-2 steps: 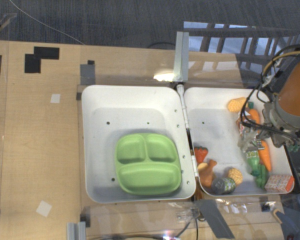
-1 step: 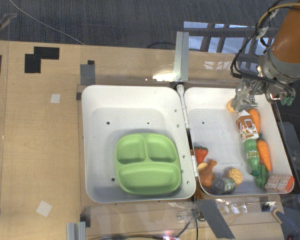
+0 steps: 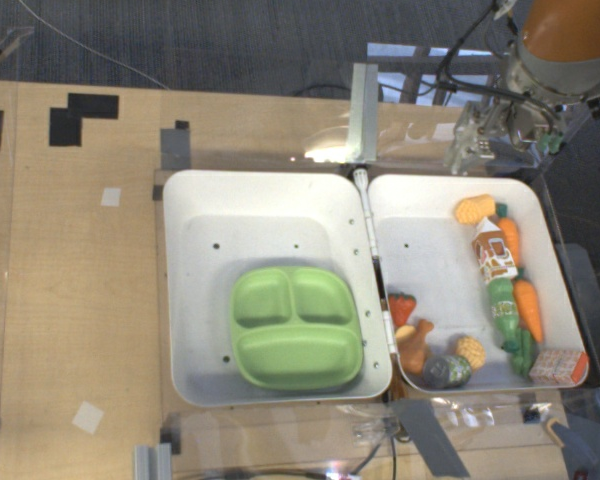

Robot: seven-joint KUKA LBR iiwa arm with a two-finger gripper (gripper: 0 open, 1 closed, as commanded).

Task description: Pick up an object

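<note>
Gripper (image 3: 500,133) sits at upper right of the frame, above the far rim of the right bin, under the grey arm with orange band (image 3: 570,8). Metal parts and cables crowd it; cannot tell how it is set. Nothing visible in its grasp.

Right shallow white bin (image 3: 420,258) holds the loose objects. Along its right side, top to bottom: a small yellow-orange lumpy toy (image 3: 475,209), a white and red carton-shaped toy (image 3: 493,252) touching a green bottle-like piece (image 3: 502,306) below it, an orange carrot toy (image 3: 509,236) just beside the carton, and a second orange carrot toy (image 3: 527,308) lower down with dark green leaves. A red and white small box (image 3: 558,367) lies in the lower right corner.

Lower left of that bin: a red pepper-like toy (image 3: 402,307), a brown drumstick-shaped toy (image 3: 414,342), a dark grey-green rounded object (image 3: 446,371) and a tan textured ball (image 3: 469,349), all close together.

Left shallow white bin (image 3: 200,218) carries a light green plastic divided tray (image 3: 296,327) with three compartments, toward its lower right.

Wooden bench (image 3: 70,298) spreads to the left, with black squares near upper left.
</note>
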